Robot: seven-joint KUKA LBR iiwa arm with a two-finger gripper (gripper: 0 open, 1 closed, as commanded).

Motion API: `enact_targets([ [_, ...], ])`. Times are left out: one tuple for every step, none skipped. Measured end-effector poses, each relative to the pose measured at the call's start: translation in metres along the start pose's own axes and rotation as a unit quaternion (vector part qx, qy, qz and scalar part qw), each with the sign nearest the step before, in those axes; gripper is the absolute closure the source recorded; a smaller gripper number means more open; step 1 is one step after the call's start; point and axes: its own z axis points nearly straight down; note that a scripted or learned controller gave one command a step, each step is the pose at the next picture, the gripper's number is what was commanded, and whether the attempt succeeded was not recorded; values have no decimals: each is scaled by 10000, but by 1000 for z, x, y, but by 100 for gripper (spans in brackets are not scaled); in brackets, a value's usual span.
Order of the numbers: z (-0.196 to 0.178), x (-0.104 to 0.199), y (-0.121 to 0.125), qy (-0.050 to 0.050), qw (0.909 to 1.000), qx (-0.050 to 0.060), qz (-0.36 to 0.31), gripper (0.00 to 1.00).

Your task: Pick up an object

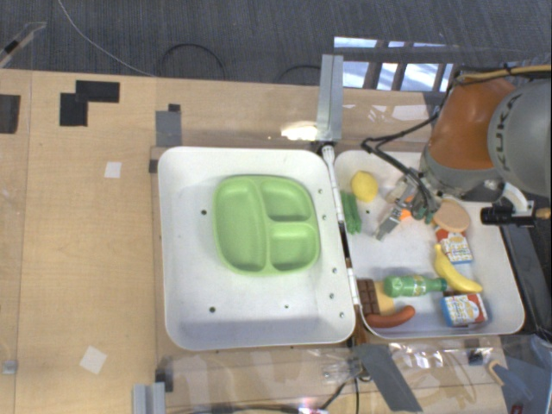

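Observation:
The right bin [398,255] holds several toy foods. A yellow lemon [365,186] lies at its back left, with a green pod [350,212] along the left wall. Near the front lie a green bottle [414,285], a chocolate bar [368,297] and a red sausage [390,316]. A banana [454,272], two small cartons [456,250] [463,310] and a round tan disc [452,217] sit on the right side. My gripper [385,228] hangs low over the bin's middle, just right of the pod and below the lemon, pointing down-left. I see nothing held in it.
The left bin [185,231] holds a green divided plate [265,224]. A metal divider rail [341,231] runs between the two bins. The arm's orange band [461,128] and grey body stand over the right bin's back right corner, with cables beside them.

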Motion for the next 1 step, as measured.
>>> enact_targets([
  [1, -24, 11, 17, 9987, 6, -511, 0],
])
